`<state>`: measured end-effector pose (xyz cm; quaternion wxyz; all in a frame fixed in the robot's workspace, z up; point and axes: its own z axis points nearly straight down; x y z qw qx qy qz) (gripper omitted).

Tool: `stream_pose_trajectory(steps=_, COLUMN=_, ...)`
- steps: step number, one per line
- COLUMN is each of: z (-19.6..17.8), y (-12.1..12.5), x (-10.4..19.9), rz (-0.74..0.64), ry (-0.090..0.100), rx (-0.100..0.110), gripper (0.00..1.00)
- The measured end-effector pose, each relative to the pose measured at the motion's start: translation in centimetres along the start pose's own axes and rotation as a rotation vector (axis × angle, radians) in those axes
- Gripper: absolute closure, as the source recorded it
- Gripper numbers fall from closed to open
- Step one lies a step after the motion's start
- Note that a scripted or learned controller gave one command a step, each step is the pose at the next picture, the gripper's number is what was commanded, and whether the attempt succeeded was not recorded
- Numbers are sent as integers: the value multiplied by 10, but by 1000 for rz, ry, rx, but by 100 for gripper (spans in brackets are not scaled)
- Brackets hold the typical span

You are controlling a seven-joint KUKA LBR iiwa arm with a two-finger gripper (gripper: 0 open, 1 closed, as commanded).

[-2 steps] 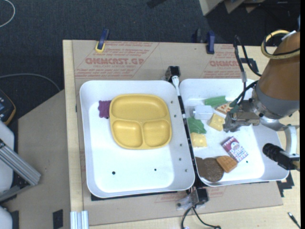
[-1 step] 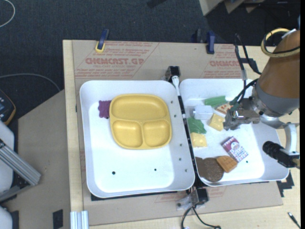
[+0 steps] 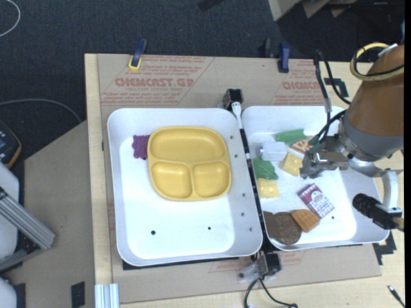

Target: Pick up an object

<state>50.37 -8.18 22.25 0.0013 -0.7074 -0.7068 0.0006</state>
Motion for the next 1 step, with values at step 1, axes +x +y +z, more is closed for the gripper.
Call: stream_pose_trajectory(steps=1, z=3, y=7, x=18, rz=-4, ry=0, rx=-3, gripper=100)
